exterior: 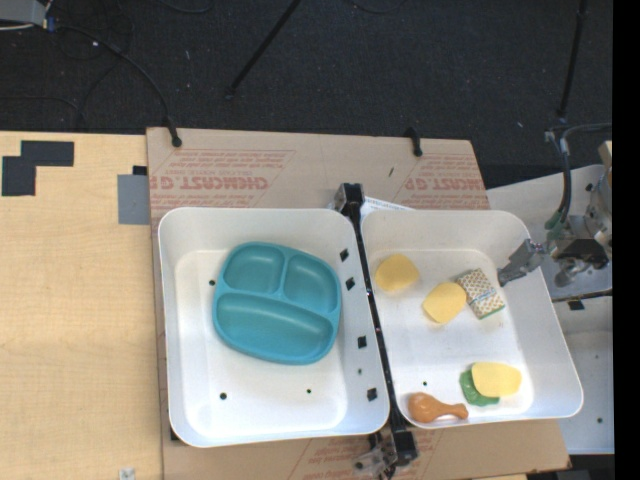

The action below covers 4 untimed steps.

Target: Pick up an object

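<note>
- Jaws (522, 260): at the right edge of the frame, over the right rim of the right bin (545, 308). A grey finger-like part slants down and left toward the bin's interior. Whether the jaws are open or shut cannot be told from this angle; nothing is visible between them.
- Arm hardware behind the jaws sits at the frame's far right, with a dark cable (566, 173) rising toward the upper right.
- Nearest object to the jaws: a small patterned box (481, 293), tilted, in the upper right part of the right bin, just left of and below the jaws, apparently apart from them.
- Touching or just beside the box on its left: a yellow rounded piece (443, 303).
- Further left, near the divider between the bins: a second yellow rounded piece (396, 273), apart from the first.
- Lower right corner of the right bin: a yellow piece (497, 377) lying on a green item (474, 390).
- Lower edge of the right bin, left of that pair: an orange drumstick-shaped item (436, 408), lying flat.
- Left bin (190, 258): holds a teal compartment plate (277, 302), three sections, lying flat near the bin's centre.
- Both bins rest on a cardboard sheet (260, 173) with printed red lettering, on the light wooden worktop (70, 318) that fills the left of the frame.
- Upper part of the frame: dark floor (330, 48) with cables.
</note>
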### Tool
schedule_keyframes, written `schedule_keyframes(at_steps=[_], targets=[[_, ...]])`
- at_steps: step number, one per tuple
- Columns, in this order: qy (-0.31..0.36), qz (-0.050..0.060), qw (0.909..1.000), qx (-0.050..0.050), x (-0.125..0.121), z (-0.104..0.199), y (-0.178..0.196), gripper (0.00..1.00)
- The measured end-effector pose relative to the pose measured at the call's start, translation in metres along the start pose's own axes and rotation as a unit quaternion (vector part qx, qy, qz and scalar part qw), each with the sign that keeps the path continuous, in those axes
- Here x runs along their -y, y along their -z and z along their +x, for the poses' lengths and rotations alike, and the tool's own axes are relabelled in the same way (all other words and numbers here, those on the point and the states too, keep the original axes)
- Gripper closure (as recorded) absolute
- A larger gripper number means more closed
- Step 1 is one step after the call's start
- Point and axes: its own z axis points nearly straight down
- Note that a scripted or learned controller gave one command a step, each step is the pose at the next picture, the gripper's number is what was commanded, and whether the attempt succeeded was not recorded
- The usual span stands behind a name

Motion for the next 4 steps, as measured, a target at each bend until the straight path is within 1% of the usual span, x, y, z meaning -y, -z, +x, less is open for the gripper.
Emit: schedule_keyframes(at_steps=[1,2,4], targets=[[0.001,-0.005,1.0000,0.001,-0.002,0.000,0.006,0.00],[0.001,-0.002,1.0000,0.000,-0.004,0.006,-0.057,0.00],[0.001,-0.003,1.0000,0.000,0.002,0.023,-0.179,0.00]])
